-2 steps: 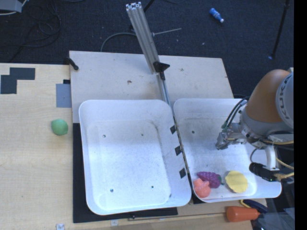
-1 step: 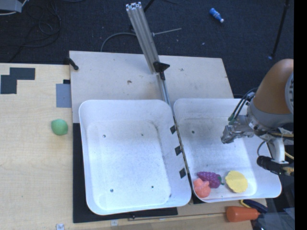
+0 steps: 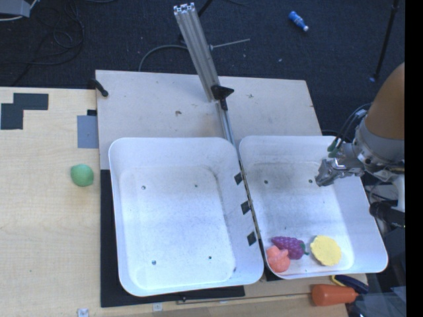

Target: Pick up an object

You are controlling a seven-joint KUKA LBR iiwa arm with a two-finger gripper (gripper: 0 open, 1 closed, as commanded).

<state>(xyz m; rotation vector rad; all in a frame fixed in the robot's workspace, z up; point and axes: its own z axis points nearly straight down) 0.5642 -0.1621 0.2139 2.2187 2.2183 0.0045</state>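
Purple grapes (image 3: 289, 246), a yellow toy (image 3: 326, 250) and an orange toy (image 3: 278, 259) sit at your right bin's (image 3: 301, 157) near edge; the claw (image 3: 326, 175) hovers apart, grip state unclear

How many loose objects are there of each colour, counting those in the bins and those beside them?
Green ball: 1
Purple grapes: 1
Pink-orange toy: 1
Yellow toy: 1
Orange object below the right bin: 1
Total: 5
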